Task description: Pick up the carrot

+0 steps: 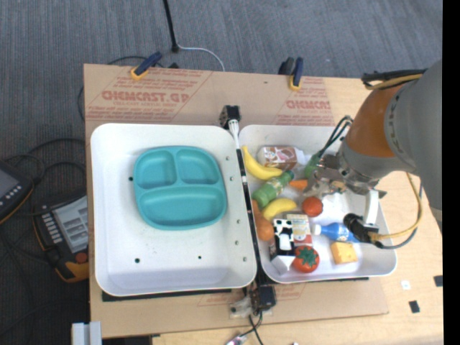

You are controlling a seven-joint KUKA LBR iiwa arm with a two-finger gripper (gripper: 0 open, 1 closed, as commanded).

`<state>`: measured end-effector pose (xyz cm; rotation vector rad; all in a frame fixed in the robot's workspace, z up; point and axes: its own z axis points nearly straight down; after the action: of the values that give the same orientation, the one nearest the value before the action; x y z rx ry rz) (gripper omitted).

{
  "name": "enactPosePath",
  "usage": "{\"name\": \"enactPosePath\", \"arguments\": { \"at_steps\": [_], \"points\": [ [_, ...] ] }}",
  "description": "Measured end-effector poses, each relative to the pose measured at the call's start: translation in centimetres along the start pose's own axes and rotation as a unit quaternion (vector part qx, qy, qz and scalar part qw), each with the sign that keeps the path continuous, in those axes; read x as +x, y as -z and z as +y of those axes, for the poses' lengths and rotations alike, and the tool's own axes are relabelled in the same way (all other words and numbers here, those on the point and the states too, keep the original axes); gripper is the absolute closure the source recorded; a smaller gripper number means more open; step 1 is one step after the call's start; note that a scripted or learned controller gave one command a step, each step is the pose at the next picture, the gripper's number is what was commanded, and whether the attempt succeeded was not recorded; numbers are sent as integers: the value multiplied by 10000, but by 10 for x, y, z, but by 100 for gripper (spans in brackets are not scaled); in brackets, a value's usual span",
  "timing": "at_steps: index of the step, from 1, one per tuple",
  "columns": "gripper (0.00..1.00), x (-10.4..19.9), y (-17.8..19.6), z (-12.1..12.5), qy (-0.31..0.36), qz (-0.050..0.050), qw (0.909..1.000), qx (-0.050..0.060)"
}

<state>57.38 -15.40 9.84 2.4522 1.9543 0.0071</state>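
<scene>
On the left is a white bin with one blue plate in it. The plate has three parts. Next to it is a second bin, full of toy food.

I count two bananas, one green veggie, one milk box, one strawberry, one tomato, one blue bottle and one cheese.

There is one carrot. I think it is the small orange bit between the green veggie and the gripper, just above the tomato. The gripper is low, just beside it. I cannot tell if the gripper is wide or narrow.

To do this well, it should go straight down over the carrot and squeeze only that, not the tomato.
</scene>
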Motion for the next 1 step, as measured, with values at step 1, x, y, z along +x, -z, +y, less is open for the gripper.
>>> {"name": "enactPosePath", "arguments": {
  "at_steps": [1],
  "points": [
    [0,0,0,0,-1,1,10000,1]
  ]
}}
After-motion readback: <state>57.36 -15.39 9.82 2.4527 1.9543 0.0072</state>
